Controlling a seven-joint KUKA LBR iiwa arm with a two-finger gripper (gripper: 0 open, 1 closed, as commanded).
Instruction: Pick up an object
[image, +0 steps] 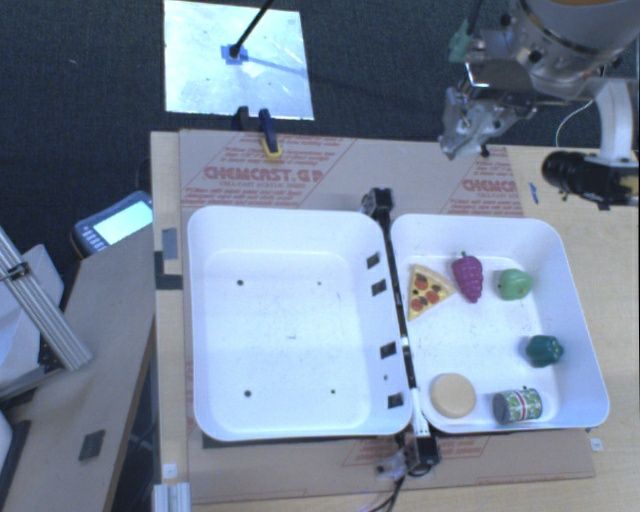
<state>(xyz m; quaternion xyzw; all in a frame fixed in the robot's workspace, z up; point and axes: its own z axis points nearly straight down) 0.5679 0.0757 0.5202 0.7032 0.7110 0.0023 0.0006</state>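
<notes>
So I've got the gripper (468, 135) parked up high at about 1 o'clock in the camera view, hanging over the cardboard just past the far rim of the right bin (570, 300). Honestly can't tell how wide it's open from this angle, it's a blurry metal lump, but nothing is hanging from it.

Everything worth grabbing sits in the right bin, down toward 6 o'clock from the gripper. Closest ones are the purple grapes (468, 277) and the pizza slice (428, 291), which touch each other, grapes running long toward 6, pizza tip pointing toward 7. The green apple (514, 284) is just beside the grapes at 3 o'clock. Further down: dark green pepper (544, 350), a can (517, 405) lying on its side, and a tan round cookie thing (453, 395).

Arm's wrist is tilted, coming in from the top right. I'd guess the apple is the cleanest drop since it stands apart.
</notes>
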